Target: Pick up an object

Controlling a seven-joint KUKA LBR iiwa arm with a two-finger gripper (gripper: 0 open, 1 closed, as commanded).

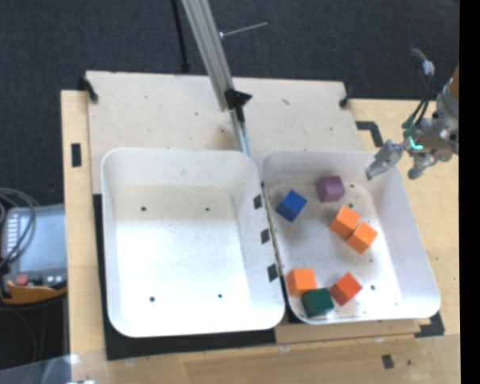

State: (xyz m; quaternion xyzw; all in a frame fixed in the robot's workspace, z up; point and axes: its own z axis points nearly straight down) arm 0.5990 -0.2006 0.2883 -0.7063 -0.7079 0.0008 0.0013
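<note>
At the far left, off the bench, a grey handheld control unit (34, 242) lies on the dark floor with cables beside it. The left bin (184, 238) sits on the wooden bench (216, 110), its white floor speckled with a few dark dots. Above the seam between the bins, a slanted aluminium post (210, 50) runs down from the top edge to a black bracket near the back of the bench. The right bin (404, 238) holds all the blocks: a blue block (291, 206) lies nearest the dividing wall, a purple block (330, 188) sits just beyond it toward the back, and two orange blocks (353, 228) touch each other near the middle (they lie in a diagonal pair, the lower one further right). Toward the front of that bin, an orange cube (302, 280) sits just above a dark green block (318, 302), and a red-orange block (346, 287) sits just beside the green one on its right. The gripper (402, 163) hangs over the back right corner of the right bin, well apart from every block, its two fingers spread apart with nothing between them. Its grey wrist extends off toward the right edge.
</note>
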